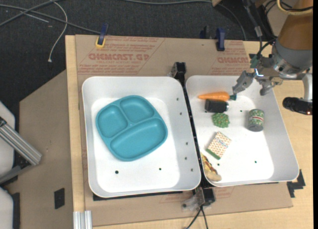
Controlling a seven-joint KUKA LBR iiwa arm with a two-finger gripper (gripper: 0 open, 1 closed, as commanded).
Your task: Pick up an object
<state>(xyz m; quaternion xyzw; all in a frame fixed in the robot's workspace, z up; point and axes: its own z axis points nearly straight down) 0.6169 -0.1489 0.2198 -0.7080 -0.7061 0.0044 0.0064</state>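
Left bin (94, 123), well to the left of the gripper: one blue divided plate (131, 127), three compartments, lying flat near the bin's middle.

Right bin (278, 148), contents taken left to right:
- Small tan, lumpy item (211, 171) at the bin's near-left corner, far below-left of the gripper; identity unclear.
- Orange carrot (214, 96) lying flat, just left of the gripper's left finger (240, 85), tip close to or touching it; cannot tell which.
- Black block (216, 106) directly under the carrot, below-left of the gripper.
- Green, knobbly piece (220, 119) below the black block.
- Patterned packet (219, 145), tilted, further below.
- Small round can (256, 119), below the gripper and slightly right.

Gripper (252, 87): above the far edge of the right bin, fingers spread apart, nothing between them. Orange band (296, 29) above the wrist at upper right.
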